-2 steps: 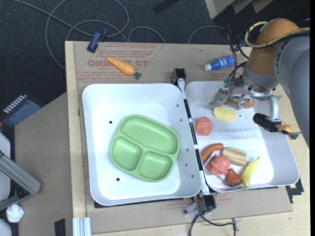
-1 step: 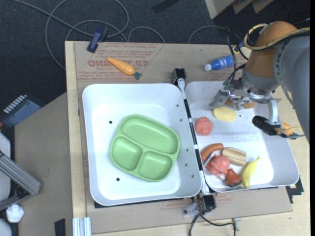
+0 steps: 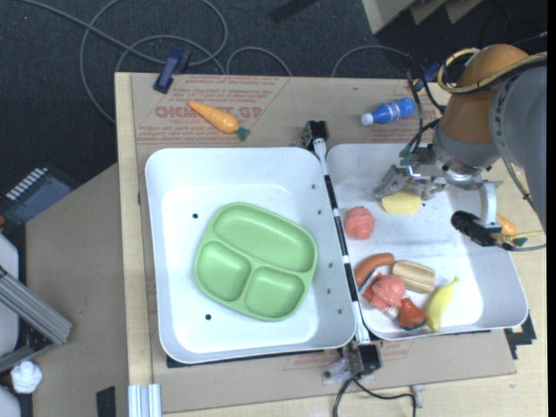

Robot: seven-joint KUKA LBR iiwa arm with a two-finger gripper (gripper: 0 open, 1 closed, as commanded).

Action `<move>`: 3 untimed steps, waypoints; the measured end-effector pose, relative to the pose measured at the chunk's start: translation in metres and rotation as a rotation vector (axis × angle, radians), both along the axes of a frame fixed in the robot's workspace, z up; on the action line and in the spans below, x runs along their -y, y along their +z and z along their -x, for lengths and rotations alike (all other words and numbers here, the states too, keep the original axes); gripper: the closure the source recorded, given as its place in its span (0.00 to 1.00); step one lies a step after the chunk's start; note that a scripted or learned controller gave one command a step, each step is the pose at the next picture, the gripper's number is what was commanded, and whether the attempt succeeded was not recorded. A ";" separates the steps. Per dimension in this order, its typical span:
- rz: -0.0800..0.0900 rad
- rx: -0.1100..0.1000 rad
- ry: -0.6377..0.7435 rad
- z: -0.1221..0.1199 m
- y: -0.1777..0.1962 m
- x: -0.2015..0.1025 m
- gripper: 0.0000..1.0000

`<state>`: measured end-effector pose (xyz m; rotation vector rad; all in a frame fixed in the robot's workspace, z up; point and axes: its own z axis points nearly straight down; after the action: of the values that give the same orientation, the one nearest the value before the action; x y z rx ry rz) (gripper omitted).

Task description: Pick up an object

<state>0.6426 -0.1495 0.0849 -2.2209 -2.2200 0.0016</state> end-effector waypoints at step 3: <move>0.000 0.001 -0.001 0.086 -0.001 0.012 0.00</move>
<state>0.5563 -0.1611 0.0843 -2.2221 -2.2200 0.0013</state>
